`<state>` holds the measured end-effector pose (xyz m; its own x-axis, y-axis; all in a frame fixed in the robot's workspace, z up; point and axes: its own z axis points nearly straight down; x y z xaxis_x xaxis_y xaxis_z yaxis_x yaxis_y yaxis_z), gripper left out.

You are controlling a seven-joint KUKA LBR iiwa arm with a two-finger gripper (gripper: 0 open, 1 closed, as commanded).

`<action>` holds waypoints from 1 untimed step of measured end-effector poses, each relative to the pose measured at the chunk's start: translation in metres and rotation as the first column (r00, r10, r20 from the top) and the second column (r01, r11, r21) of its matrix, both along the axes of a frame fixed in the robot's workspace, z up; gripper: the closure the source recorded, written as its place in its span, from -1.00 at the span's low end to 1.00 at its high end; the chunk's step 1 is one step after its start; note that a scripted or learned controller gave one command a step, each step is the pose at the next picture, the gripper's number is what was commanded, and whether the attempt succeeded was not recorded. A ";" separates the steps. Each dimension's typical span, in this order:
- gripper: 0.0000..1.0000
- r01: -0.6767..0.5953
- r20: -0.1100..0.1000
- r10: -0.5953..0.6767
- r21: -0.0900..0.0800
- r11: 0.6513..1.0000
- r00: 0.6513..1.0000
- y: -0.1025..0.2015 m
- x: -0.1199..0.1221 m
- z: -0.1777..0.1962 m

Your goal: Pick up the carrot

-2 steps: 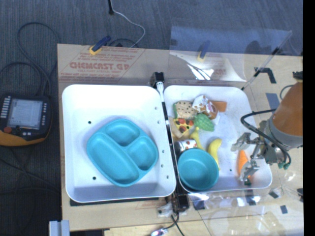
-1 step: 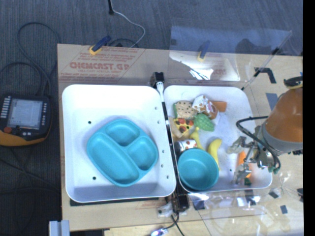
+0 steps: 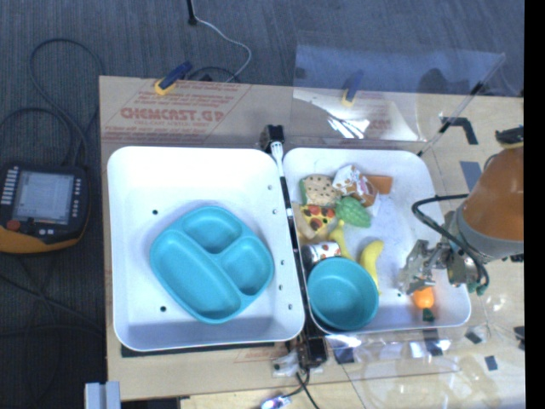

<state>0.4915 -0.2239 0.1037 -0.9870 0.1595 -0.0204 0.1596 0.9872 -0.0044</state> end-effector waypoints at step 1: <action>1.00 -0.083 -0.016 0.083 0.005 0.997 0.996 0.001 -0.006 0.023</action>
<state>0.4858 -0.2230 0.1265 -0.9970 0.0774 -0.0044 0.0774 0.9970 -0.0024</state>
